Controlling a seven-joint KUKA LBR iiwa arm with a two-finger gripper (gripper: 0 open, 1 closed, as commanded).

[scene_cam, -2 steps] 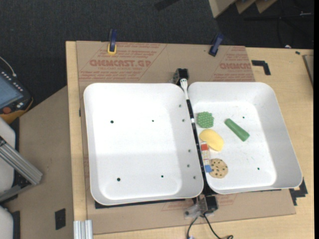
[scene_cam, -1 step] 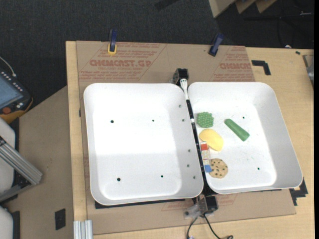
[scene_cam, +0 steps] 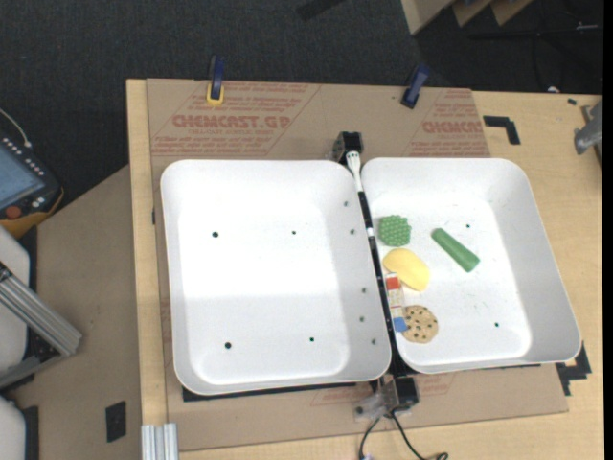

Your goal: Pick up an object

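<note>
The right bin (scene_cam: 536,257) holds several small objects near its left wall. A green bumpy round piece (scene_cam: 394,229) lies farthest back, with a yellow oval piece (scene_cam: 408,268) just in front of it. A green stick (scene_cam: 455,249) lies slanted to their right. At the front sits a brown speckled cookie (scene_cam: 420,324), with a small red and white piece (scene_cam: 391,283) and a small blue piece (scene_cam: 399,325) beside it. A grey part of my gripper (scene_cam: 587,128) pokes in at the right edge, beyond the bin's far right corner and well away from the objects.
The left bin (scene_cam: 259,276) adjoins the right one along a black-edged seam (scene_cam: 369,247). Both rest on a cardboard sheet (scene_cam: 287,113) held by a yellow-tipped clamp (scene_cam: 215,80) and a blue clamp (scene_cam: 415,86) at the back. A cable (scene_cam: 393,429) runs off the front.
</note>
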